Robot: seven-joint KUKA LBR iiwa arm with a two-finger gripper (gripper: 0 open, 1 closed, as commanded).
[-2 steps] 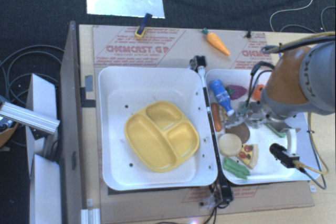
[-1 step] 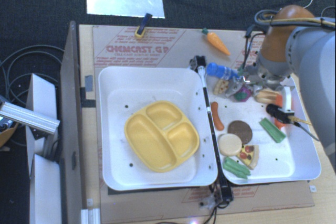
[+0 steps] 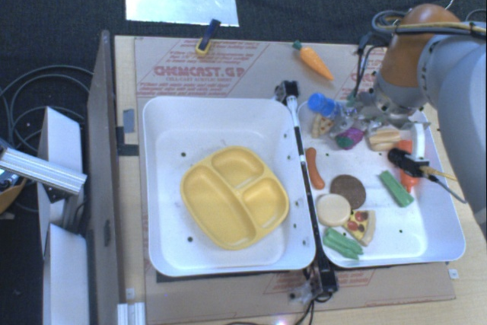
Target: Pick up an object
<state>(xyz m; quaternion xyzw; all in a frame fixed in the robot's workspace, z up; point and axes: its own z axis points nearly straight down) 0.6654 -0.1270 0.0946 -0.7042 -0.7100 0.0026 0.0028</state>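
The grey arm with its orange band (image 3: pixel 411 42) reaches in from the upper right, over the back of the right bin (image 3: pixel 441 240). My gripper (image 3: pixel 351 121) hangs low there, just above a purple toy (image 3: pixel 350 138). Close around it lie a blue piece (image 3: pixel 319 103), a pizza slice (image 3: pixel 323 126) and a tan bun (image 3: pixel 383 138). Further forward in the same bin are a red sausage (image 3: pixel 315 168), a brown patty (image 3: pixel 348 190), a pale round cookie (image 3: pixel 332 209), a second pizza slice (image 3: pixel 359 225) and green beans (image 3: pixel 342 243).
A yellow divided plate (image 3: pixel 234 196) lies in the left bin (image 3: pixel 163 164). A toy carrot (image 3: pixel 314 62) rests on the cardboard behind the bins. A green stick (image 3: pixel 396 189) and an orange piece (image 3: pixel 406 173) sit near the right bin's right side.
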